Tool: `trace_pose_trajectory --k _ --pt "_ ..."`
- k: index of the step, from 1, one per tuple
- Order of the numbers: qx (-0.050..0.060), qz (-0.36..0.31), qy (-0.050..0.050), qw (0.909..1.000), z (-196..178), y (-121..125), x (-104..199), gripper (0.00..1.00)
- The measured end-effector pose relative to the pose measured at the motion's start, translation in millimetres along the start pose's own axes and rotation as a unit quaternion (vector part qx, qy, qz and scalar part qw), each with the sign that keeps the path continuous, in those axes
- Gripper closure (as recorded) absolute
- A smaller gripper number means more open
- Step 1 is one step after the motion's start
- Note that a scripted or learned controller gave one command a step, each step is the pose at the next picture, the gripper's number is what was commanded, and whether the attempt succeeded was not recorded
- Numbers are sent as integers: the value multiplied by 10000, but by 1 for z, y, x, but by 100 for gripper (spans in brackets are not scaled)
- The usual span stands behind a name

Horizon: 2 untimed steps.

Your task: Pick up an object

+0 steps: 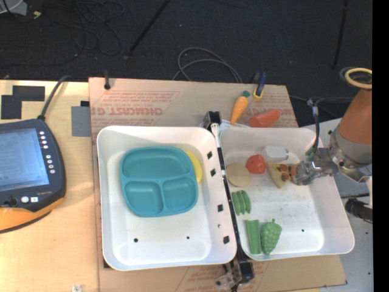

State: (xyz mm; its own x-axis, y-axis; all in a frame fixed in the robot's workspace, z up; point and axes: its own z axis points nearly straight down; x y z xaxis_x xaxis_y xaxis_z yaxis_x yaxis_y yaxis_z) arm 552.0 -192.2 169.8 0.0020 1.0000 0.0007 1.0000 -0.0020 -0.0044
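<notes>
Pizza slice (281,174) touching end effector (299,174), rt bin (328,224).

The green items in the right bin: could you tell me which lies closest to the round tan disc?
The ridged green pod, just below the disc; the other two sit by the front rim.

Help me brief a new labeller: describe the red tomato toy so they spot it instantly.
Look in the right-hand shallow white bin, in its upper half. The small round red tomato toy lies just right of a flat beige disc and below-left of a small white block. It is the one red, ball-shaped item inside that bin.
</notes>
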Motion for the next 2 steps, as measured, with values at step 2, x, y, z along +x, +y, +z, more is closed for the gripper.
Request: trace_pose_trajectory --k 2 --pt "-6 -10 5 10000 -22 -53 -20 100"
